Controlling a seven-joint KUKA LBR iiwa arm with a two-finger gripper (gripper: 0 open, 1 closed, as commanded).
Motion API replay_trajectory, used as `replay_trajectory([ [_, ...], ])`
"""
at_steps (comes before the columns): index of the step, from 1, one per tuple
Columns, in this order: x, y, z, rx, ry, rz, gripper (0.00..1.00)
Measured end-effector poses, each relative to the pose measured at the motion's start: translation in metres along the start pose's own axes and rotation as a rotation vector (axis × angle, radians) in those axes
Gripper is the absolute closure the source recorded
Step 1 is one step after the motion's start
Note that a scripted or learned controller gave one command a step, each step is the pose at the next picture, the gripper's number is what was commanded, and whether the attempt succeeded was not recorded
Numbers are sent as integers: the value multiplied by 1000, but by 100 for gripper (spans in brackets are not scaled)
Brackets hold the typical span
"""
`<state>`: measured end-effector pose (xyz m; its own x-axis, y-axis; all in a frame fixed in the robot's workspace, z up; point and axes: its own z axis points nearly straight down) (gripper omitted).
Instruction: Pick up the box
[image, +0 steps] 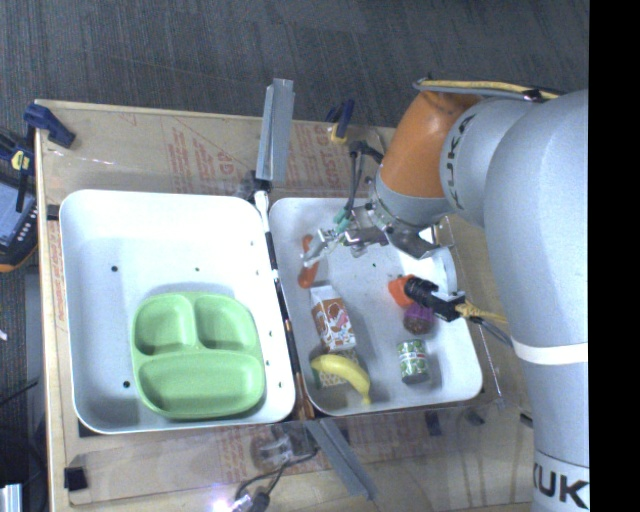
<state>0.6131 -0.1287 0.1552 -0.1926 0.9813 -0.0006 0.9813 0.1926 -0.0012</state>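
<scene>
The box (333, 321) lies in the right bin (470, 385), just above the banana (343, 372). The claw (335, 238) hovers above the box, empty, fingers apart; it should descend straight, straddling the box's narrow sides.

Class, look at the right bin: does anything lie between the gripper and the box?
Nothing visible does. The gripper hangs at the far end of the right bin, and the box lies nearer the camera, bare floor between. The banana lies beyond the box.
</scene>
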Motion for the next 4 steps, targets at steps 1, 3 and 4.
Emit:
replay_trajectory([
  [1,3,45,64,1,1,21,0],
  [3,103,46,-37,0,1,144,100],
  [4,99,-19,-263,-2,1,123,100],
])
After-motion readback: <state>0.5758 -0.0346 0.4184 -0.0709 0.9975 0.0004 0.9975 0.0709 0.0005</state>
